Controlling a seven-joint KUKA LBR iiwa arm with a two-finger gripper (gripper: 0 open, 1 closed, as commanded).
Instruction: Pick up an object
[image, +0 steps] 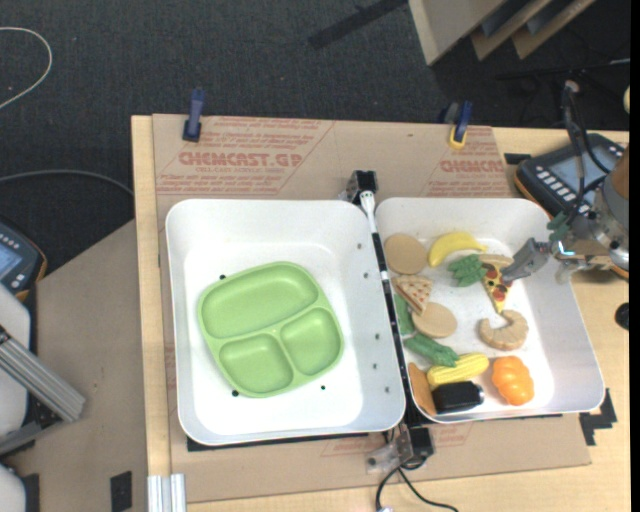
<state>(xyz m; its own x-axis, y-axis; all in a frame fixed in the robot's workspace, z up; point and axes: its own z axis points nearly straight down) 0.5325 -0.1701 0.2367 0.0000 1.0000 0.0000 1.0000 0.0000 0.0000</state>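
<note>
Left bin (190, 300) holds green divided tray (270, 327). Right bin (570, 340) holds toy food: banana (453, 245), orange pepper (512, 379), corn (458, 370). Gripper (520, 262) over its far right, beside pizza slice (494, 280).

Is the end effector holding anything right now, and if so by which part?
Cannot be told. The end effector sits low over the pizza slice in the right bin, but no grip is visible.

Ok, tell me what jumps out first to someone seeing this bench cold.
The big green divided tray lying alone in the left bin grabs the eye first. Next is the jumble of toy food in the right bin: a yellow banana near the top, an orange pepper at the bottom. The gripper reaches in from the right over that pile.
</note>
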